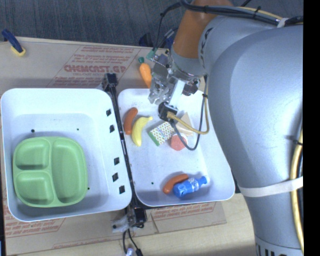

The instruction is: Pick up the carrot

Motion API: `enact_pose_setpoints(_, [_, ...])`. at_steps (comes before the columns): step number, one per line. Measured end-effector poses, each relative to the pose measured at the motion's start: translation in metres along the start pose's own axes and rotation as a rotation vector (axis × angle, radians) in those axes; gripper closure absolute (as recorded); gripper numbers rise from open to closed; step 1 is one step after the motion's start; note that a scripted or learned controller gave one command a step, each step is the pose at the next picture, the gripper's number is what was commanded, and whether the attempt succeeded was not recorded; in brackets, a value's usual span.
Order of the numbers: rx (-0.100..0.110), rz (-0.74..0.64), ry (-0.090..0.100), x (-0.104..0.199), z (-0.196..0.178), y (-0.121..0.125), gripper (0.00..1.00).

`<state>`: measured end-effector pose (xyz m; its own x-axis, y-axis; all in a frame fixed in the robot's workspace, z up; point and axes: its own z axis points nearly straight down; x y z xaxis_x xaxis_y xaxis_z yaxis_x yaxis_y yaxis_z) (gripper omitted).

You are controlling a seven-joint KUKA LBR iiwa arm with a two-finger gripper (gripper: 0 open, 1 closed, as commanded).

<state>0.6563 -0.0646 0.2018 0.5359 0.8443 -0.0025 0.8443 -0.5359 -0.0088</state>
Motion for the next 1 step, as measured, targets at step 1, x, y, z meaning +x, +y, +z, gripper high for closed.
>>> enact_pose_setpoints(1, [-0.003,0.199,0.0,-0.0513,0.0118,-0.0942,1.0])
